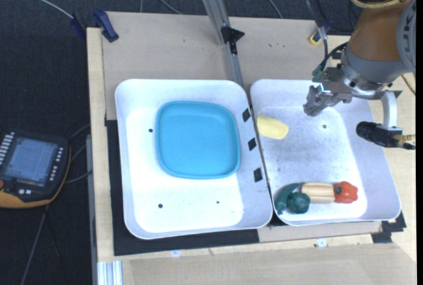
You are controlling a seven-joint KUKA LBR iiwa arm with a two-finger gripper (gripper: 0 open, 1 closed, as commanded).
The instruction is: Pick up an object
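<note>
- camera view from above has my gripper (316, 105) hanging over the far part of the right bin (370, 164), with the grey arm (377, 39) coming in from the right edge.
- i cannot tell how the gripper is set (it is a dark, small cluster at this slant), and i see nothing caught in it.
- nearest pickable thing is the yellow piece (272, 127), lying on the right bin's floor near its left wall, to the left of the gripper and a little nearer the camera, apart from it.
- along the near wall of that bin lie a green object (293, 200), a tan roll (317, 192) and a red piece (346, 192), touching in a row, well apart from the gripper.
- left bin (135, 178) holds a blue plate (197, 139), lying flat.
- a handheld pendant (30, 168) sits on the floor at far left.
</note>
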